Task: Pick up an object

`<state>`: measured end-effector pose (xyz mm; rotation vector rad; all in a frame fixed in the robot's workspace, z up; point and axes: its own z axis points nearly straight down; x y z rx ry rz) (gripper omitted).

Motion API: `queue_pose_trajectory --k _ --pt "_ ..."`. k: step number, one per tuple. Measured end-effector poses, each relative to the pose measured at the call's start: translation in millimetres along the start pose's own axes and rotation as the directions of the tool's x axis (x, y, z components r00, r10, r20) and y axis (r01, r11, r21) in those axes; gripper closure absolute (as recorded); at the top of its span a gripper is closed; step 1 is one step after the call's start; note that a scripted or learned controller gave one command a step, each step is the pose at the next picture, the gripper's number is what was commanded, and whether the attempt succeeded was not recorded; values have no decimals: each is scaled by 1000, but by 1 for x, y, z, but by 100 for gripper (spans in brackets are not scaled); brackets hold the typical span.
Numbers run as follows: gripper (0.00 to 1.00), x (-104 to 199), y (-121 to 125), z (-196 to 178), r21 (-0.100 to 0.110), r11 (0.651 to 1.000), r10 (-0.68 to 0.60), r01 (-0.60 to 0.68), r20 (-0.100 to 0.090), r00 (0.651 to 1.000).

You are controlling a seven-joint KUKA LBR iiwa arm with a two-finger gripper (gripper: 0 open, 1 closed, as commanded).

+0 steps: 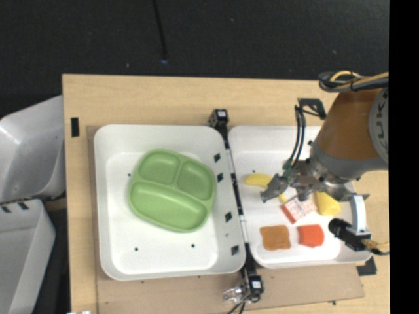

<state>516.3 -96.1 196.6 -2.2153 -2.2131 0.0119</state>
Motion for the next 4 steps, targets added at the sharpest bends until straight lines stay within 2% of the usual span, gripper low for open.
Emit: queue_pose_trajectory --k 1,2,3,4 --pt "0 0 3 -6 -13 1000 -3 3 1 1000" --pt "0 -7 10 52 -8 1000 0 0 3 1000" --pt "0 -11 12 94 -18 1000 3 -3 8 1000" --pt "100 -11 13 82 -21 1000 10 -10 5 1000"
